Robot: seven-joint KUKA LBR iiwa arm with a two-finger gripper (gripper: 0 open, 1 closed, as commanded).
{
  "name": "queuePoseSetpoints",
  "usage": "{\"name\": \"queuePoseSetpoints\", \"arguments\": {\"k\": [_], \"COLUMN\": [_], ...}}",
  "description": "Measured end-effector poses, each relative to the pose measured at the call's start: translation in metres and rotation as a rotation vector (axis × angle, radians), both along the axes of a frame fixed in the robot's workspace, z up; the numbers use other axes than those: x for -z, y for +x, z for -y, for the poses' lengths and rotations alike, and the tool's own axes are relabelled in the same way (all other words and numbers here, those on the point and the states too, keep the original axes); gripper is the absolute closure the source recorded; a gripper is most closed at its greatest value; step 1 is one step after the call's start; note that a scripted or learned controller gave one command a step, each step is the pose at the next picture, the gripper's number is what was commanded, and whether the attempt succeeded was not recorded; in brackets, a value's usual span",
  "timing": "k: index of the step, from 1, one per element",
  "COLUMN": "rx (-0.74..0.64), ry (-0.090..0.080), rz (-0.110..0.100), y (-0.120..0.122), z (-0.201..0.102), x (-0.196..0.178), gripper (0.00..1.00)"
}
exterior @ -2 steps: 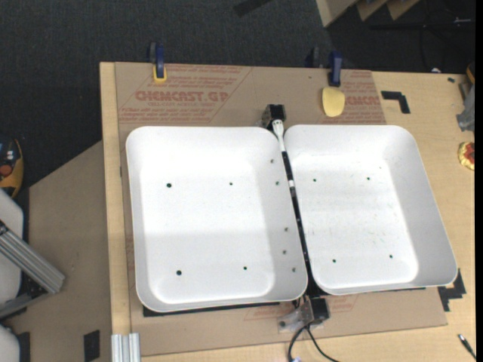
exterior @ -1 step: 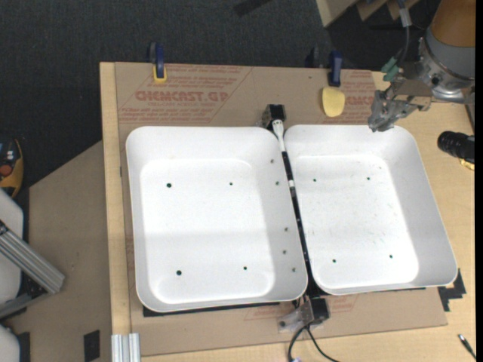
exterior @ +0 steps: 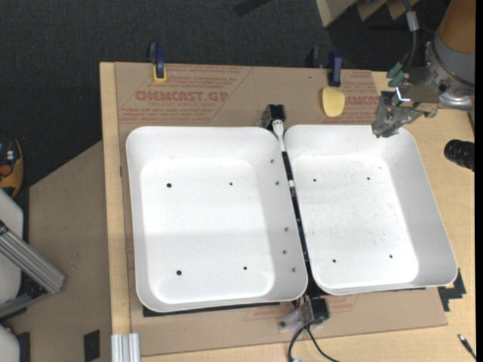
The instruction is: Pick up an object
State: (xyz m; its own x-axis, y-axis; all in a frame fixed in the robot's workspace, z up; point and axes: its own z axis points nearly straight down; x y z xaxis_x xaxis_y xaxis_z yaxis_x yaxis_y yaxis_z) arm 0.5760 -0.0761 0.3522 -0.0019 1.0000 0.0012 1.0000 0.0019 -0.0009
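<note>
The arm is reaching in from the right, its gripper (exterior: 386, 124) hanging over the far right corner of the right bin (exterior: 423, 274). I cannot tell how it is set. A small yellow object (exterior: 333, 101) is lying on the table (exterior: 226, 93) beyond the bins, just left of the gripper. The left bin (exterior: 143, 225) is sitting alongside.

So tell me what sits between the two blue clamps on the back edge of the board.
In the camera view, between the left blue clamp and the right blue clamp lies bare brown board with red printed lettering, nothing else.
</note>
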Motion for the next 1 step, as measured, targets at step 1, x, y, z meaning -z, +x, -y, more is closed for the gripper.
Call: {"name": "queuePoseSetpoints", "arguments": {"k": [1], "rx": [0.0], "ry": [-0.002], "rz": [0.008], "y": [-0.0147], "z": [-0.0085], "x": [-0.0591], "gripper": [1.0]}}
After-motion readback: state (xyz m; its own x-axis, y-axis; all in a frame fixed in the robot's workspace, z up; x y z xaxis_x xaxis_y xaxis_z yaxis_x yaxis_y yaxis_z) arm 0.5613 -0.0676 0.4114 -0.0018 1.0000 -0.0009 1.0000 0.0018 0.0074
